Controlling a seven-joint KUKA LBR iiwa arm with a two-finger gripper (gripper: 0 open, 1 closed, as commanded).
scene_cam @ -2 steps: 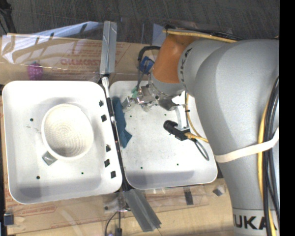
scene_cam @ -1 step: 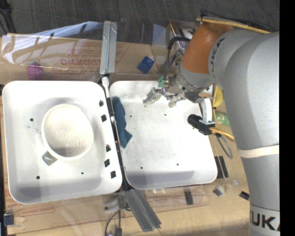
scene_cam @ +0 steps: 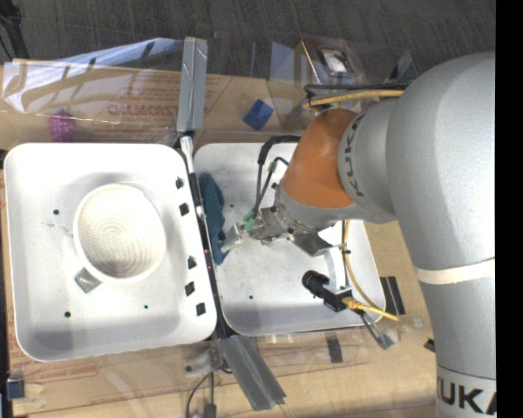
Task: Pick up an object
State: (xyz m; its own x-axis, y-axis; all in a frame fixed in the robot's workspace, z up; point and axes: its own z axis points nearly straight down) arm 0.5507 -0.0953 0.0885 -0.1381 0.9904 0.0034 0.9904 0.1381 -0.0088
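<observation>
Two shallow white bins sit side by side. The two-finger gripper point(scene_cam: 235, 236) is low in the right bin point(scene_cam: 270, 307), just beside a teal crumpled cloth point(scene_cam: 213, 200); its opening cannot be told. A round cream woven bowl point(scene_cam: 120, 231) lies in the left bin point(scene_cam: 35, 320).

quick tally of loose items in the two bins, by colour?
White: 1, round woven disc, left bin
Grey: 1, small piece, left bin
Teal: 1, object at the right bin's left wall
Total: 3
</observation>
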